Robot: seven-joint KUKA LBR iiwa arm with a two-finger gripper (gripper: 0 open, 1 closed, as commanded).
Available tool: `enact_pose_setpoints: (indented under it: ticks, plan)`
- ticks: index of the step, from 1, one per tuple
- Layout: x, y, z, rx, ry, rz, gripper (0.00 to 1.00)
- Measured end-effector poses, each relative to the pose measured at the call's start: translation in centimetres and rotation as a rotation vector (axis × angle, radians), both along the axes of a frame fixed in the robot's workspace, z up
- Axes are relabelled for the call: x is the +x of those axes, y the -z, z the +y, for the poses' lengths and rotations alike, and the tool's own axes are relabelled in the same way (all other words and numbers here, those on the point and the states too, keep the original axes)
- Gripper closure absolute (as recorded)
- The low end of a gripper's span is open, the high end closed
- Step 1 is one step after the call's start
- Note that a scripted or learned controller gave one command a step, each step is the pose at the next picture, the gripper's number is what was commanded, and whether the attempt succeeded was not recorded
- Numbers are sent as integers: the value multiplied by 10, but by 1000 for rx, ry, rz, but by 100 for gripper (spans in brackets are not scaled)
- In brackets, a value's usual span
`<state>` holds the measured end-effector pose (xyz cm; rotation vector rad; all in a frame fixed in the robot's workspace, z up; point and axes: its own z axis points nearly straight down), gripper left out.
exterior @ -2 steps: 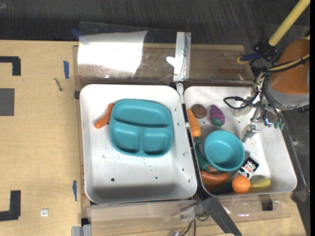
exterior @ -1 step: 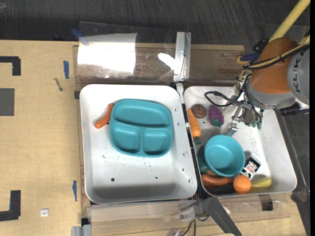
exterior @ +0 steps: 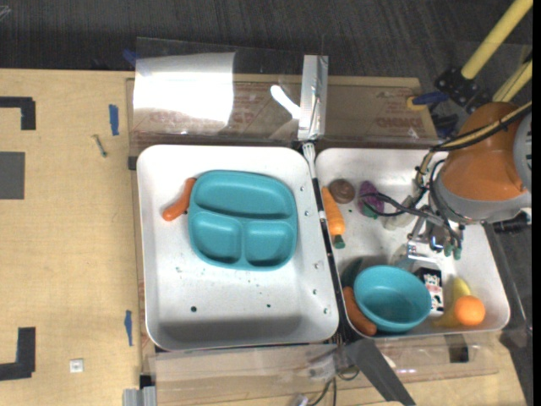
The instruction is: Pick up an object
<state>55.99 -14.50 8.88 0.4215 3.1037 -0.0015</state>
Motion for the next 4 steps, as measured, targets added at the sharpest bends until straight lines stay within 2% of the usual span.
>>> enact_pose_setpoints:
  ticks: [1,2,3,4]
  plan:
    - [-36,-98,-76,-1,256,-3,0]
    - [-64,-28,-77,-1,59,-13,0]
    - [-42,-19,-82,-1,89,-7,0]
    - [86,-31,-79,-5,-12,-19,0]
